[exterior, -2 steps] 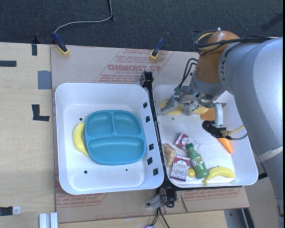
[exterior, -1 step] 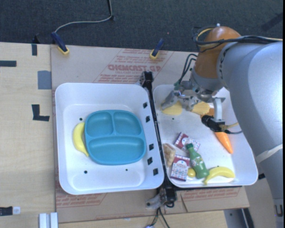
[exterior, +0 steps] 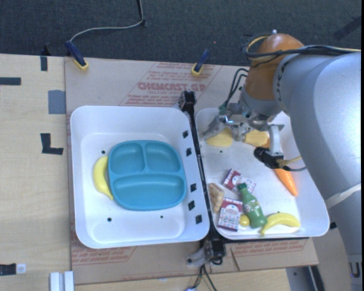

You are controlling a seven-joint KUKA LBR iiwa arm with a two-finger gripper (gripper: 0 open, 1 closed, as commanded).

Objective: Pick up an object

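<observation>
My gripper [exterior: 230, 126] hangs low over the far end of the right bin [exterior: 309, 217], close to the divider. A pale yellow lump [exterior: 219, 140] lies just below it, touching or nearly touching it. A second yellow-orange piece [exterior: 256, 138] sits right beside it, partly hidden by the wrist. Further toward the front lie an orange carrot [exterior: 286, 181], a green bottle [exterior: 250, 204], a yellow banana [exterior: 279, 222], two small red boxes [exterior: 238, 180] [exterior: 229, 214] and a tan pastry [exterior: 216, 193].
The left bin [exterior: 88, 223] holds a blue divided plate [exterior: 147, 174] with a yellow banana [exterior: 99, 176] tucked under its left edge. A black clip [exterior: 187, 100] sits on the wall between the bins. The big grey arm covers the right bin's far right corner.
</observation>
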